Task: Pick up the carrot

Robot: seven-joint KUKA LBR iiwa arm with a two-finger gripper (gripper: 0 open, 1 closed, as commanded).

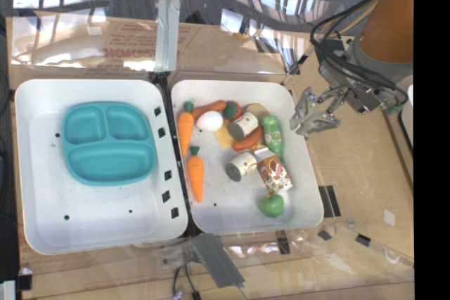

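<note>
Cardboard sheeting covers the bench (pixel 365 172), taped at the seams, and carries two shallow white bins side by side; dark carpet lies beyond. Nearest the viewer, in the right bin (pixel 299 218), a green pear-shaped toy (pixel 271 205) lies by the front wall, with a printed can (pixel 275 175) tipped on its side just behind it. Along this bin's left wall lie two carrots end to end: the nearer carrot (pixel 195 179), leaf tuft toward the far side and tip toward the viewer, and the farther carrot (pixel 185 132), tuft likewise away. Both lie flat and apart from the central heap, which probably leaves either one open to a grasp from above. The heap itself holds a second small can (pixel 241 165), a sausage (pixel 247 140), a green vegetable (pixel 272 135), a white egg (pixel 209 121) and a third can (pixel 245 125), crowded so that pieces touch. In the left bin (pixel 28 172) a teal divided plate (pixel 107 142) rests flat. The gripper (pixel 314 114) hovers over the right bin's right rim, well apart from both carrots, its fingers spread and grasping nothing, though glare makes their tips hard to read. Judged from this, the reach toward a carrot is not yet made.
</note>
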